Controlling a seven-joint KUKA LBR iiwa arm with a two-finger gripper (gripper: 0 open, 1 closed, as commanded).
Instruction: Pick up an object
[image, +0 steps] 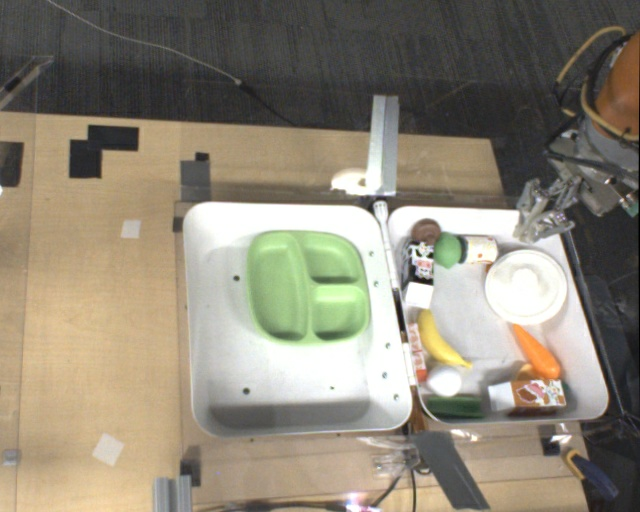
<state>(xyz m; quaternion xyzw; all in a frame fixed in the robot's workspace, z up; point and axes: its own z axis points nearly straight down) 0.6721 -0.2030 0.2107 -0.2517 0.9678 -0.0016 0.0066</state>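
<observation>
My gripper hangs over the far right corner of the right bin, open, with nothing between its fingers. Just below and left of it in that bin sits a white bowl. A bottle with a green cap lies left of the bowl, beside a black-and-white carton and a brown round thing. Nearer the front lie a banana, a carrot, a white egg-like object, a green cucumber and a brown juice box.
The left bin holds a green divided plate. A metal post stands behind the seam between the bins. The arm's orange band is at the far right, above the gripper.
</observation>
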